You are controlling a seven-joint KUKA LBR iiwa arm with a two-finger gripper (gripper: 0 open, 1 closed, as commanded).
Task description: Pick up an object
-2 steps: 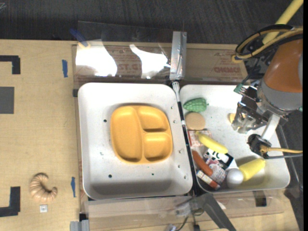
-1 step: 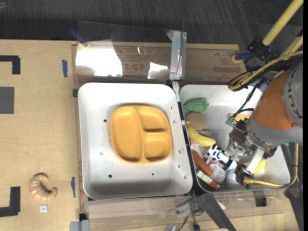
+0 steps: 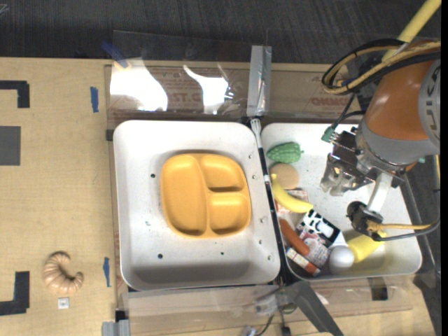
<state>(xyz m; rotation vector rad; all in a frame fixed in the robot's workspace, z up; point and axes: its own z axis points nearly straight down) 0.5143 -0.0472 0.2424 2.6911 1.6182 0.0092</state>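
The arm leans in from the right, gripper hanging over the right bin — I cannot tell its state. Below-left lie a banana and white ball.

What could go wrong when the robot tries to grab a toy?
The toys sit crowded along the right bin's left and bottom sides, so the gripper may pinch two or knock the banana aside. The white ball could roll away. The dangling cable might snag on something.
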